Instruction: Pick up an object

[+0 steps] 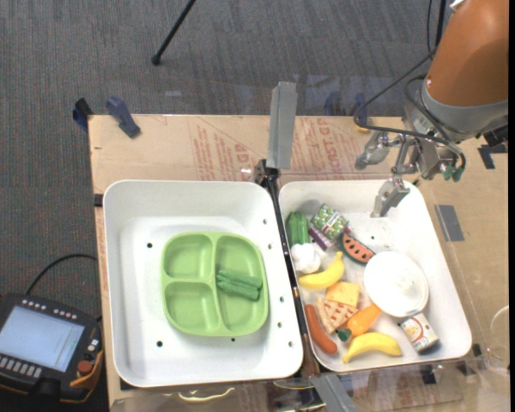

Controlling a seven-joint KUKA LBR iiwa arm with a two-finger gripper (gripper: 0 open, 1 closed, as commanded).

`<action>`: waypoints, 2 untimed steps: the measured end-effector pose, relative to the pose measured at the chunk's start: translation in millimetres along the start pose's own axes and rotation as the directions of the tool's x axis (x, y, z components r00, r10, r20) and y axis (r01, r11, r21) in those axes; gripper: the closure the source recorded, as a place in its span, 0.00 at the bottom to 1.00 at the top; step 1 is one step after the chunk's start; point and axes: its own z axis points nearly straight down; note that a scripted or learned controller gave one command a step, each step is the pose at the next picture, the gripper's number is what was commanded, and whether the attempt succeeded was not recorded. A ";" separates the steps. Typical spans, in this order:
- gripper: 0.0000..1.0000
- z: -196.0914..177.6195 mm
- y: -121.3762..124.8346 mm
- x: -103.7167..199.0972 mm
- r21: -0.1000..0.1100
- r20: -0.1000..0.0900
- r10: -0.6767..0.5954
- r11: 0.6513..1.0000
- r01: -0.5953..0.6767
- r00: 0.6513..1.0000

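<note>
My gripper (pixel 388 197) hangs over the far edge of the right bin (pixel 442 256), above a bare patch of its floor, with nothing seen in it. Below and left of it lie a green-and-white packet (pixel 329 221), a green cucumber (pixel 297 227) and a watermelon slice (pixel 358 249). Nearer the front are a white lump (pixel 306 256), a banana (pixel 324 275), a white round lid (pixel 396 283), a waffle piece (pixel 339 303), a carrot (pixel 361 318), a sausage (pixel 320 330), a second banana (pixel 373 346) and a small can (pixel 419 333).
The left bin (pixel 133 230) holds a green divided plate (pixel 189 303) with green bean pods (pixel 239 283) on it. A grey upright post (pixel 281 131) stands between the bins at the back. A teach pendant (pixel 39 342) lies on the floor at lower left.
</note>
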 end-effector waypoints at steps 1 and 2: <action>0.00 137.8 -5.6 31.1 -0.002 -0.001 0.146 0.989 -0.146 0.989; 0.00 186.3 1.0 129.1 -0.002 0.010 0.425 0.905 -0.425 0.905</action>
